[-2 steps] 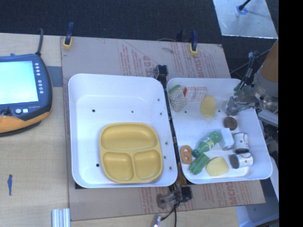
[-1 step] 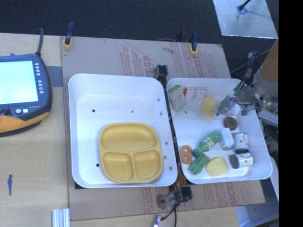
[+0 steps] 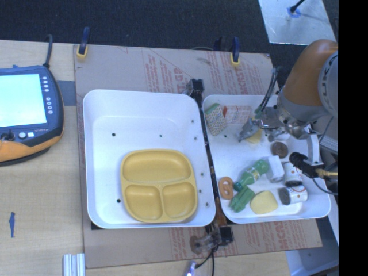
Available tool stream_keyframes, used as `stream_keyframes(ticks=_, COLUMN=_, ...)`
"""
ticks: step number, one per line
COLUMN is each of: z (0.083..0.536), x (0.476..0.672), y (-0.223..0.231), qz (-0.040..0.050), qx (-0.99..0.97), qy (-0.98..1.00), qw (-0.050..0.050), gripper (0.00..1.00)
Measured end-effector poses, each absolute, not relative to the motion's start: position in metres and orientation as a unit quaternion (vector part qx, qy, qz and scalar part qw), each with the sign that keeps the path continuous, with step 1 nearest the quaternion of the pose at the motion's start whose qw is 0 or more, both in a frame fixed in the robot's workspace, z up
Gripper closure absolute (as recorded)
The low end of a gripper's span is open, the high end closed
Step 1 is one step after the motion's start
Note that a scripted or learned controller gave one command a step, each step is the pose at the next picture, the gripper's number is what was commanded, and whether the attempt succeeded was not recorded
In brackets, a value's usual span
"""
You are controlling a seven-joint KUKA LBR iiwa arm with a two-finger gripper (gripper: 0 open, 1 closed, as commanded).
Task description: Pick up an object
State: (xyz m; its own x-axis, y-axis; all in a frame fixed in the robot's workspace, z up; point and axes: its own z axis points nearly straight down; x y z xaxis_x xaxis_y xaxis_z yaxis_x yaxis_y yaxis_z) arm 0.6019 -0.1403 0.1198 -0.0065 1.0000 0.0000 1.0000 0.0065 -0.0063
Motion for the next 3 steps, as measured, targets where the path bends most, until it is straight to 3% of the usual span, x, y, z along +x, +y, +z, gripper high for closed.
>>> stream_keyframes(ticks=1, z=0.098, x=0.627, y=-0.197, qz=0.0001, qx=-0.706, qy=-0.709, qw=0.002, gripper=0.0)
stream_keyframes(ticks=2, z=0.092, x=0.657, y=-0.167, qz=-0.0001, qx=-0.706, qy=-0.708, qw=0.001, gripper=0.0)
stream_keyframes(ticks=3, z=0.103, x=0.657, y=-0.168, qz=0.0003, qx=-0.705, qy=-0.709, qw=0.001, gripper=1.0)
